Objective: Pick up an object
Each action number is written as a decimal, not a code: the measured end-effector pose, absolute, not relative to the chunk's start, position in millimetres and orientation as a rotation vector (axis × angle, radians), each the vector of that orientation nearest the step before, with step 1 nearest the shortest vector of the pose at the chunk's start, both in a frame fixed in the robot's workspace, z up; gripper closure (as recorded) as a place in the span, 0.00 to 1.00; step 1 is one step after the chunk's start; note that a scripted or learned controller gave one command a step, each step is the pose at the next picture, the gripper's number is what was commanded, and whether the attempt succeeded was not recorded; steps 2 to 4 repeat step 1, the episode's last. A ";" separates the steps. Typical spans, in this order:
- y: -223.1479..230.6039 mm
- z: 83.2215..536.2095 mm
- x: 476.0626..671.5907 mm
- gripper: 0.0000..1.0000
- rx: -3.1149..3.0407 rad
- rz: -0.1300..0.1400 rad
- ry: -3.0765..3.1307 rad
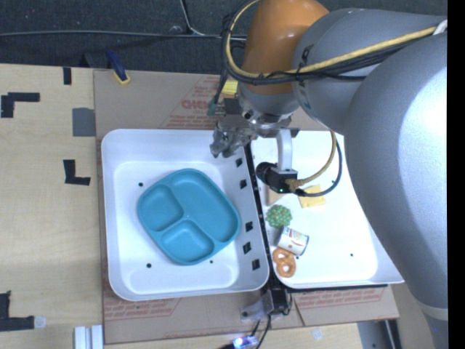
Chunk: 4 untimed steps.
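A blue divided plate lies flat in the left bin. In the right bin, along its left side, lie a green broccoli piece, a small white can on its side, a brown ring-shaped pretzel and a yellow wedge. My gripper hangs over the back right corner of the left bin, just beyond the plate's far edge and apart from it. Nothing shows in its grasp.
The grey arm and its orange band cover the back of the right bin. A black fitting with a yellow cable hangs by the divider between the bins. Cardboard lies under both bins.
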<state>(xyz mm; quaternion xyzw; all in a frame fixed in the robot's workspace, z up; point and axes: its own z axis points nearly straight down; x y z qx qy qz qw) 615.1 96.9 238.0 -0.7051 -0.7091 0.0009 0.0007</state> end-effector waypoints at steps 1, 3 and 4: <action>94.2 239.1 614.9 0.00 -2.218 0.003 -2.224; 94.2 239.1 614.9 0.00 -2.218 0.003 -2.224; 94.2 239.1 614.9 0.00 -2.218 0.003 -2.224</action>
